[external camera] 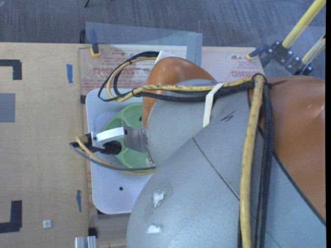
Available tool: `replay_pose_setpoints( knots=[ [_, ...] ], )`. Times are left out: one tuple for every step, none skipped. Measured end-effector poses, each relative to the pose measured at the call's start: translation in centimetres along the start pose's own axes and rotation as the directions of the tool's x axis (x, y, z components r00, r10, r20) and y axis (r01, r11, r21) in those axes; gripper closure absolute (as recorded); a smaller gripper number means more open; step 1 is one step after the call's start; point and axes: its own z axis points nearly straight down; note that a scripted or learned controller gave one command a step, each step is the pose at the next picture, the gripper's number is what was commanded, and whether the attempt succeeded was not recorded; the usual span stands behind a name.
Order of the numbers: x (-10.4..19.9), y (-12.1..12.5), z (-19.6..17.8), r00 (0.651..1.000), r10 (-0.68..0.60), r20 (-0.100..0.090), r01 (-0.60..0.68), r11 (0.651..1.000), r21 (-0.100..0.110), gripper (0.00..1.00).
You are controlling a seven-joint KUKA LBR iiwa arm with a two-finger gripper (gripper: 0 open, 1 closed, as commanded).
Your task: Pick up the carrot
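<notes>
Grey arm (pixel 207 180) fills the near right, orange band (pixel 170 74) above the wrist. Gripper (pixel 135 138) sits low in the white bin (pixel 111 195), over green items (pixel 132 156); open or closed, cannot tell. Carrot not identifiable, likely hidden under the arm. Far cardboard print (pixel 240 66) too blurred to read.

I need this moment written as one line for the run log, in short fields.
arm: low over white bin, covering most of it | green object: in bin, partly hidden under wrist | carrot: hidden | grasp: cannot tell
</notes>
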Motion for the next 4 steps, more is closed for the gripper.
replay_pose_setpoints(
  knots=[
    [0.1,-0.4,-5.2,1.000,0.000,-0.001,0.000,1.000,-0.001,1.00],
    [2.3,-0.1,-0.5,0.969,-0.245,0.005,0.245,0.969,0.002,1.00],
    [0.1,-0.4,-2.9,1.000,0.000,0.000,0.000,1.000,-0.001,1.00],
    [-0.1,-0.6,9.1,0.996,-0.091,0.005,0.091,0.996,0.002,1.00]
  ],
)
